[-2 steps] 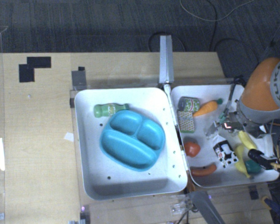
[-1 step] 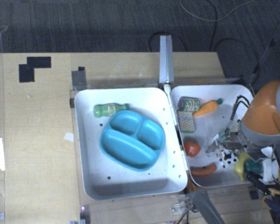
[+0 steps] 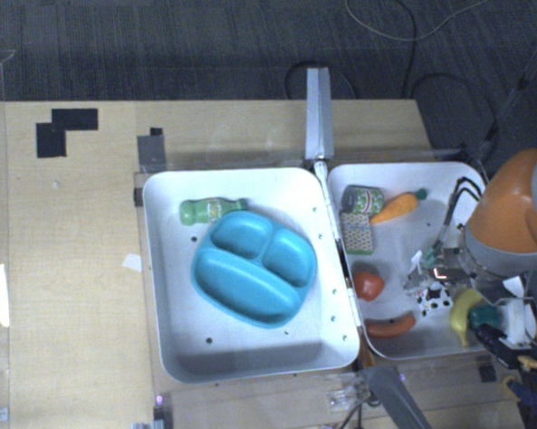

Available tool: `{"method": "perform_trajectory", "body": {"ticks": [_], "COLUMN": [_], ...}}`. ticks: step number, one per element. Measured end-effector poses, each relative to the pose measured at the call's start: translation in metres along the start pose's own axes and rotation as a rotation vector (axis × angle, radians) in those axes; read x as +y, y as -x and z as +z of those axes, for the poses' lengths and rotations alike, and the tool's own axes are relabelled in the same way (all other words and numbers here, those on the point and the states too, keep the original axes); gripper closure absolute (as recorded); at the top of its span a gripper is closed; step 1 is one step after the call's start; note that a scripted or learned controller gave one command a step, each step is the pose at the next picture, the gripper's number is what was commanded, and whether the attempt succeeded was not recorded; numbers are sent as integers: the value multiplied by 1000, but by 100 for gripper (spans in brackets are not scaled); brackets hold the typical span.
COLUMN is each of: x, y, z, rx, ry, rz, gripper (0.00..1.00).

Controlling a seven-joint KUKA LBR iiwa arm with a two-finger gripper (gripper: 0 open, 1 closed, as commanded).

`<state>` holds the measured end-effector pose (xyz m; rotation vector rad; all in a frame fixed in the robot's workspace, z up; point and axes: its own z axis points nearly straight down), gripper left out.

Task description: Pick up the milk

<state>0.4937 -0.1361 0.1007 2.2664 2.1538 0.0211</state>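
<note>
The milk (image 3: pixel 428 302) is a small white carton with black cow spots, lying in the right bin (image 3: pixel 448 175) near its front right. My gripper (image 3: pixel 432 268) hangs directly above and just behind the carton, with the grey and orange arm (image 3: pixel 514 217) reaching in from the right. The arm's shadow and the metal parts blur where the gripper ends and the carton begins, and I see nothing lifted off the bin floor.
Around the milk lie a yellow fruit (image 3: pixel 462 313), a teal item (image 3: pixel 483 317), a sausage (image 3: pixel 391 326), a tomato (image 3: pixel 369 284), a carrot (image 3: pixel 397 207), a green can (image 3: pixel 362 200) and a waffle-patterned piece (image 3: pixel 358 233). The left bin (image 3: pixel 169 288) holds a blue divided plate (image 3: pixel 253 266) and a green bottle (image 3: pixel 209 209).
</note>
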Motion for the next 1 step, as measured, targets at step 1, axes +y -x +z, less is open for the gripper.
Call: {"method": "perform_trajectory", "body": {"ticks": [1], "x": [-10], "y": [-135], "z": [-126], "rx": [3], "ry": [-15], "rz": [-103], "gripper": [100]}}
